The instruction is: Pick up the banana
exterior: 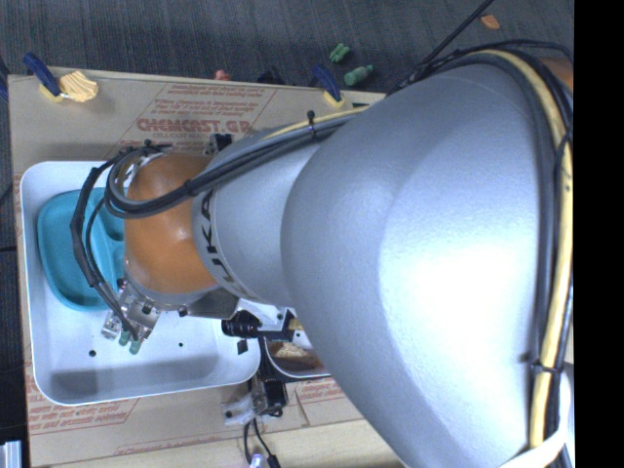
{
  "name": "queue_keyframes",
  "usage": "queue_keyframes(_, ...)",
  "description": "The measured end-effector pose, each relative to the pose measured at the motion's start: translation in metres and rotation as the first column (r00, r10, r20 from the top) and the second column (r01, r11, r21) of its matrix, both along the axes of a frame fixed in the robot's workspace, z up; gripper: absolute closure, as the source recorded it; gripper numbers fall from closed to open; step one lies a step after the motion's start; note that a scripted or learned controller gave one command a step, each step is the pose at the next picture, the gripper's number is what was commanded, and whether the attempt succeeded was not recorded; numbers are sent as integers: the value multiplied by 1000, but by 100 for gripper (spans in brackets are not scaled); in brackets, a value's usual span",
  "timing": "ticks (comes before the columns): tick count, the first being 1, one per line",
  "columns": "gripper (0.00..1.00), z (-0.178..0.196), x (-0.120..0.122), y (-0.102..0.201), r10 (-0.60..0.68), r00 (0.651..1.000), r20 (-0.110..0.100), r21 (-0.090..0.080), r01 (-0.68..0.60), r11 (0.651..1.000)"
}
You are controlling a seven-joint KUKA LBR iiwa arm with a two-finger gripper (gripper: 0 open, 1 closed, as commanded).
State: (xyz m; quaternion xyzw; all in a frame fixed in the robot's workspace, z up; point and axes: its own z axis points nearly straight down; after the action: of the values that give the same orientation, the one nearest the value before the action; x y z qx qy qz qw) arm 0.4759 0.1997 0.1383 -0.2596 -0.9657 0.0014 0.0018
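**Banana likely under the arm; pincer hangs over the left bin**

The gripper (125,335) hangs low over the bare floor of the left bin (58,383), just beside a teal, glossy, bowl-like thing (63,252); it is too small and shadowed here to tell how far open it is, and nothing can be seen held in it; the grey arm (419,242), smooth and matt with its orange band (166,232), covers most of the right bin (304,337). A brownish-yellow sliver (292,357) at that bin's left edge, beneath the arm, may be the banana; I cannot tell for sure.

A banana should be light, curved and fairly soft, with a smooth skin that is slightly waxy but not very slippery; too hard a squeeze would bruise it; the best hold is probably across the middle of its body, square to its length, not at the tapering ends. The bins are hard white plastic with rounded corners, standing on printed brown cardboard (195,105).
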Motion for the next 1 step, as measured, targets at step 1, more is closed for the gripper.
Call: queue_keyframes(1, 100, 10, 0, 0, 4, 1000, -1, 0, -4, 1000)
